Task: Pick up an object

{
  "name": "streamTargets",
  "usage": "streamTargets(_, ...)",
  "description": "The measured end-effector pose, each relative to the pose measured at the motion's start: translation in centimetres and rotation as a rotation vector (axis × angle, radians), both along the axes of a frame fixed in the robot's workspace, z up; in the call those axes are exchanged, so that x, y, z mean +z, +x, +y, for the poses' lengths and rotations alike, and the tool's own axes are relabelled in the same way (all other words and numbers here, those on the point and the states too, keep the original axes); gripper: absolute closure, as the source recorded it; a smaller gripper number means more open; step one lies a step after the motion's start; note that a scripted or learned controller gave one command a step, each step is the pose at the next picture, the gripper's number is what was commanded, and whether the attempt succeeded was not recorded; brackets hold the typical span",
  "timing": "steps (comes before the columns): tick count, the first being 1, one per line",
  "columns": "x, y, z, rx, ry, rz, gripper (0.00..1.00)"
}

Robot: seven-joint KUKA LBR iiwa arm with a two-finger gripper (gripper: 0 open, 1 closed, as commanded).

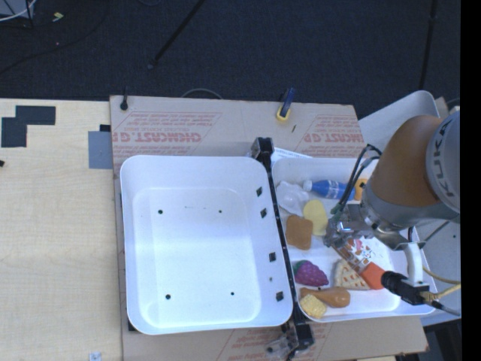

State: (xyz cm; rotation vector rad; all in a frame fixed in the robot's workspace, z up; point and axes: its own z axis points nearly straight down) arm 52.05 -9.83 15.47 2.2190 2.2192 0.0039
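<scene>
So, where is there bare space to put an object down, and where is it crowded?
The left bin has a bare white floor from wall to wall, bordered on its right by the black divider. The right bin is crowded: bottle, brown piece, grapes, waffle, with the gripper among them.
</scene>
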Motion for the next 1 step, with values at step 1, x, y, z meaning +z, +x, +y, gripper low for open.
streamTargets(1, 4.03, 4.78, 2.5, 0.003, 0.001, -0.001, 1.0)
